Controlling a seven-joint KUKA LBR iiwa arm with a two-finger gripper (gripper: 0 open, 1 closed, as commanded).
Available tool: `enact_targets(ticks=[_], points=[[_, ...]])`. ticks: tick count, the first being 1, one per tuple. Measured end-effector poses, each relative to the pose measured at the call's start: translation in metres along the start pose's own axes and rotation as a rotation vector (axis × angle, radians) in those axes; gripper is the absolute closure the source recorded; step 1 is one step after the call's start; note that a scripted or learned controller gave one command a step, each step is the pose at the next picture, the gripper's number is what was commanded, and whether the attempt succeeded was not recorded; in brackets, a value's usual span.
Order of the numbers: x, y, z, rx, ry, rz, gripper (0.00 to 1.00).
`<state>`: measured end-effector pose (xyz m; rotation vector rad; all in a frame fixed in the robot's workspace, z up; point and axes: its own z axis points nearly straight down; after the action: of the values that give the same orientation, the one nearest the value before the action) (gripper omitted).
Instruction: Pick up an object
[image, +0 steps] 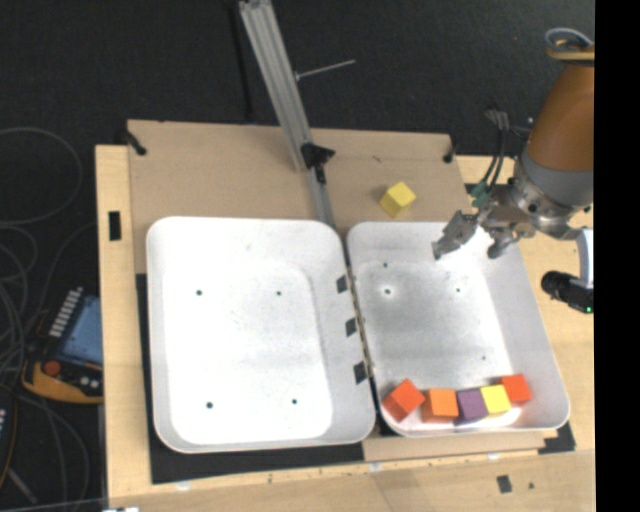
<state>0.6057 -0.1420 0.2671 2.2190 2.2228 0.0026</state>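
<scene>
Orange, purple and yellow blocks sit in a row along the lower edge of the right bin (520, 330), at the lower right of the frame: a red-orange block (404, 398) tilted at the left end, then an orange block (441, 402), a purple block (470, 404), a yellow block (495, 400) and another red-orange block (516, 388), each touching the next. The gripper (471, 240) hovers over the bin's upper right corner, well apart from the row, its two fingers spread with nothing between them. A lone yellow cube (397, 198) rests on the bench (220, 170) just above that bin. The left bin (165, 330) lies at centre left.
</scene>
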Motion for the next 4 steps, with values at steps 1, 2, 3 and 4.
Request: enact_targets(ticks=[1,2,3,4], points=[[0.032,-0.086,-0.024,0.001,0.001,0.001,0.00],[-0.027,-0.039,0.054,0.006,-0.004,0.006,0.00],[-0.020,-0.032,0.041,-0.001,-0.001,-0.002,0.00],[0.025,-0.082,0.160,0.010,0.001,0.004,0.00]])
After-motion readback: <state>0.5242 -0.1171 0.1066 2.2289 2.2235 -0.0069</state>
